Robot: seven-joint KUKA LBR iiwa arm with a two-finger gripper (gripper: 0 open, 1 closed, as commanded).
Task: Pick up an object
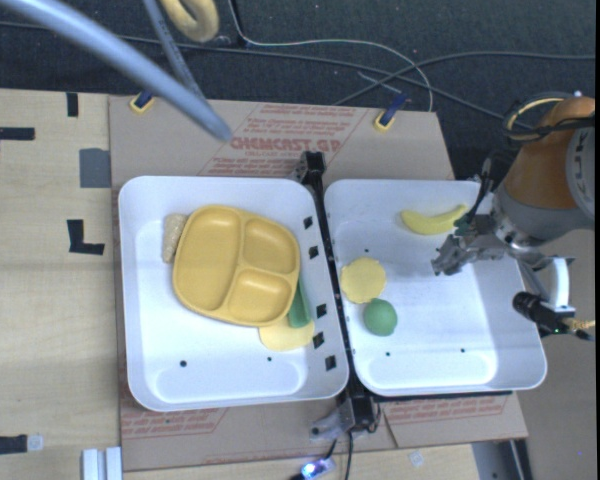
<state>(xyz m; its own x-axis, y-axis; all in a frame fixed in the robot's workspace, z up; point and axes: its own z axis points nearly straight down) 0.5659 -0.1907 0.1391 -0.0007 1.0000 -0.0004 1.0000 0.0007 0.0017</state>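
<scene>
The right bin holds a yellow banana near its far side, a pale yellow round piece at its left, and a green ball just below that. My gripper hangs low over the right bin's middle, just below and right of the banana, with nothing visibly between its dark fingers. The arm with its orange band comes in from the right.
The left bin carries a yellow divided plate, a tan block at its left edge, a green piece and a yellow piece poking out below it. Cables run behind the bins.
</scene>
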